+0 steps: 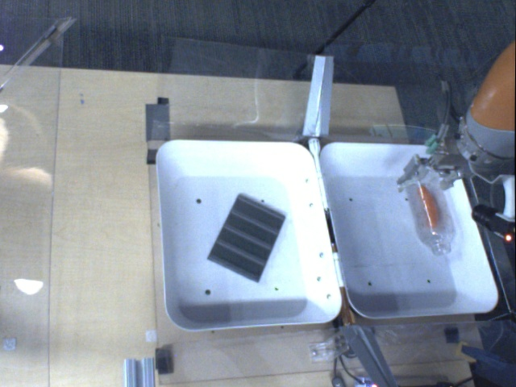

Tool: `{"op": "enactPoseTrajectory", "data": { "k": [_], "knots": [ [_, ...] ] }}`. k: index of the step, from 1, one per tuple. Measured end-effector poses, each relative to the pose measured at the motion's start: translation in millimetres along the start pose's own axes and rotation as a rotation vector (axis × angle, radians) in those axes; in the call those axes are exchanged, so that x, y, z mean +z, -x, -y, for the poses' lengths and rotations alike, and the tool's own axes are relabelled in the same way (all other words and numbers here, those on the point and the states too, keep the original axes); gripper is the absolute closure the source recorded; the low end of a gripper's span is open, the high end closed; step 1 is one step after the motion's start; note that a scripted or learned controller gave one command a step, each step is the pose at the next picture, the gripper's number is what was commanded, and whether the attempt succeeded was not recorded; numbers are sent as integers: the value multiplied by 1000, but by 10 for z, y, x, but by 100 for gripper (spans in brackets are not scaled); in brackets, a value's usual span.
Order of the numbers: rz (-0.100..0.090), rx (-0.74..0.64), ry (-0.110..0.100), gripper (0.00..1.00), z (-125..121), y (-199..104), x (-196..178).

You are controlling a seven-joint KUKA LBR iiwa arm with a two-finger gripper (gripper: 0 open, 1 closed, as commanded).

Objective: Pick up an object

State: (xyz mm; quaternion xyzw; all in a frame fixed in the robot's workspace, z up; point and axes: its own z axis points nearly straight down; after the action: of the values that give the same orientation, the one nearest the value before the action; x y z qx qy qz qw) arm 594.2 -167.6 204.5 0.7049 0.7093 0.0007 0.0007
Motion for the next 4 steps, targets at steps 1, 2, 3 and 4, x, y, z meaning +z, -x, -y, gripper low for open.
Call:
{"op": "enactPoseTrajectory", "data": {
  "k": [1, 2, 3, 4],
  "knots": [
    [10, -75, 27, 0, -189, 299, 673],
    [3, -103, 7, 0, -284, 330, 947],
    [8, -156, 17, 0, -396, 346, 1101],
    [11, -160, 23, 100, -420, 332, 979]
  ]
}}
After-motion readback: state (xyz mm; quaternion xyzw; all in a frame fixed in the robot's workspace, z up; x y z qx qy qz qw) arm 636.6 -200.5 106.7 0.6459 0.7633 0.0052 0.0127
